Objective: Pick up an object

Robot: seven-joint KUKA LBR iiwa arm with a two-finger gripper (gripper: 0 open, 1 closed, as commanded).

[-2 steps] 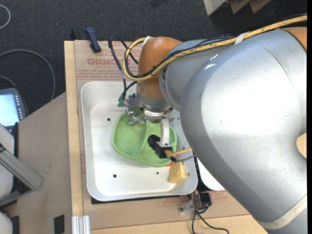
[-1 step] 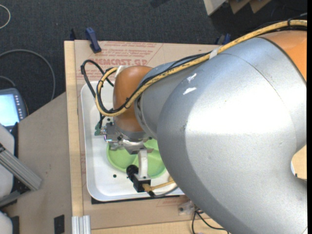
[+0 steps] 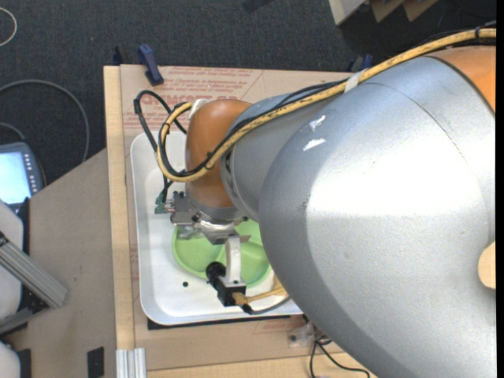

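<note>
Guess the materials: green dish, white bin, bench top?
Green dish: probably plastic, going by its even lime colour and smooth surface with a soft sheen. Bin: likely moulded plastic, since it is uniform white with rounded corners and a slight gloss. Bench top: cardboard or fibreboard by its matt tan surface with red print, but I can't tell which.

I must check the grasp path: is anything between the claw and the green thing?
Nothing visible does. The claw hangs directly over the green thing in the bin, though the arm hides part of it.
</note>
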